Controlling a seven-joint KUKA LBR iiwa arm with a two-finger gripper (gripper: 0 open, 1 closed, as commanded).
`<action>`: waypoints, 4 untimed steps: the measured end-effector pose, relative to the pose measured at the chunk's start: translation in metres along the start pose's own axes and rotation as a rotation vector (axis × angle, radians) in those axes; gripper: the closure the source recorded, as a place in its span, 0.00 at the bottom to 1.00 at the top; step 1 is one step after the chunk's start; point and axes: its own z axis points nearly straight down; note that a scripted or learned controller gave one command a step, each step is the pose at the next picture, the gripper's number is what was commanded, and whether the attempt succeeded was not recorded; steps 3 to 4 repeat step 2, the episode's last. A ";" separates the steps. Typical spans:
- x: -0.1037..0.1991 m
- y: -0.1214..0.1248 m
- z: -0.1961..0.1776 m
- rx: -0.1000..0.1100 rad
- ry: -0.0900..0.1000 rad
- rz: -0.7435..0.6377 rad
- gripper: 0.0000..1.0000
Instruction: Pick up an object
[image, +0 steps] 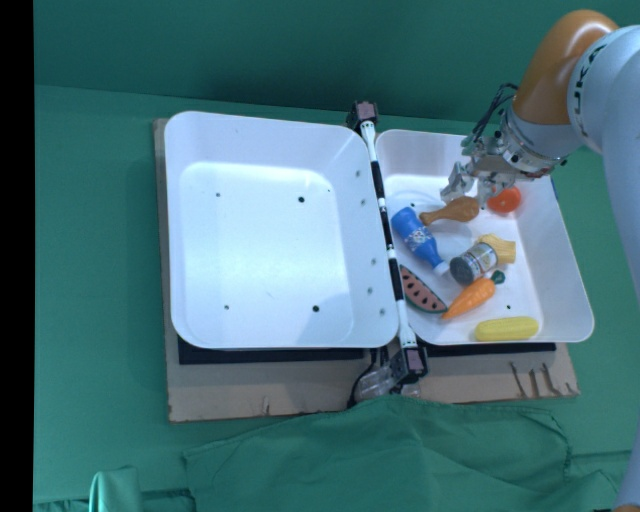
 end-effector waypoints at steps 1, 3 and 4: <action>0.004 -0.002 -0.065 -0.002 0.002 -0.005 1.00; -0.002 0.008 -0.118 -0.001 0.002 -0.005 1.00; -0.002 0.008 -0.118 -0.001 0.002 -0.005 1.00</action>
